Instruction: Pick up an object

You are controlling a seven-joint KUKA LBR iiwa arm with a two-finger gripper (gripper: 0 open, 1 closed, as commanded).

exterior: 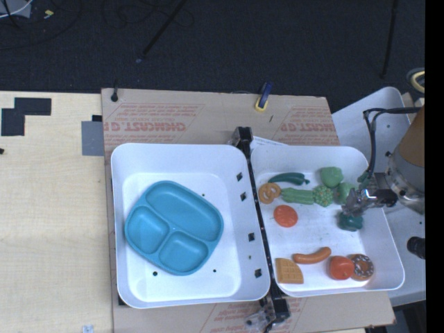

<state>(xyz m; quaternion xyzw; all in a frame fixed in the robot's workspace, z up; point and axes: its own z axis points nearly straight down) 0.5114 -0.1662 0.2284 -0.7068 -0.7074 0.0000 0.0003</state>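
Note:
The right bin point(385, 238) holds several toy foods. Among them are an orange ring point(268, 192), a dark green pod point(288, 179), a long green vegetable point(298, 195), a broccoli piece point(324, 196) and a green lump point(331, 176). Further forward lie a red tomato point(285, 216), a sausage point(311, 257), a tan waffle point(288, 270), a red ball point(340, 268) and a sprinkled donut point(361, 266). My gripper point(359, 203) is low over the bin's right side. A small teal object point(351, 221) sits directly beneath it, partly hidden.
The left bin point(132, 165) holds a blue divided plate point(174, 226). A black divider point(253, 214) runs between the bins. Cardboard point(180, 116) lies under both, with a blue-yellow clamp point(263, 97) at its back edge. Cables hang beside the arm at the right.

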